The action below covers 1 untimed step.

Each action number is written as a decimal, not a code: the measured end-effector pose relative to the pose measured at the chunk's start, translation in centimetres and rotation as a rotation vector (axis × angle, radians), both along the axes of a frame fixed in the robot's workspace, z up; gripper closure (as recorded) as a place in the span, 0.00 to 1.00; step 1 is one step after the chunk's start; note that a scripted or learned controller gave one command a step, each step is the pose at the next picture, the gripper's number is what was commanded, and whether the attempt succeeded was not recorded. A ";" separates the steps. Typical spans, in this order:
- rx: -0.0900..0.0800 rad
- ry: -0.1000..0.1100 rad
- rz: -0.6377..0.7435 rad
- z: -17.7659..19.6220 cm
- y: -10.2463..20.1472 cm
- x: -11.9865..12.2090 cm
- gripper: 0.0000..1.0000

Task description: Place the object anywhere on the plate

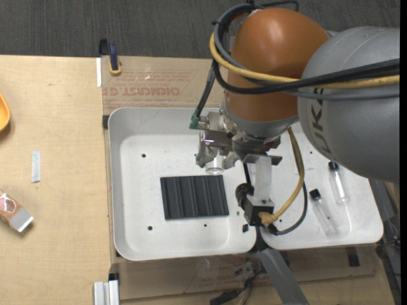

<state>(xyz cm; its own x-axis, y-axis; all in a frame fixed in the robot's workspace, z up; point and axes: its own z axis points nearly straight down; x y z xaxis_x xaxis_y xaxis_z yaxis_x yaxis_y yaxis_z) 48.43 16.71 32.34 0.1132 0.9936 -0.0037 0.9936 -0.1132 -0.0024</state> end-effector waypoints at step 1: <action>0.000 0.003 0.095 -0.6 -4.4 -0.7 1.00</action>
<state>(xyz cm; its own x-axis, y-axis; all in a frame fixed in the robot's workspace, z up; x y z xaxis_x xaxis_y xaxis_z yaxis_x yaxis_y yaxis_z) 47.77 12.33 31.71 0.0184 0.9998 -0.0037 0.9998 -0.0184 -0.0050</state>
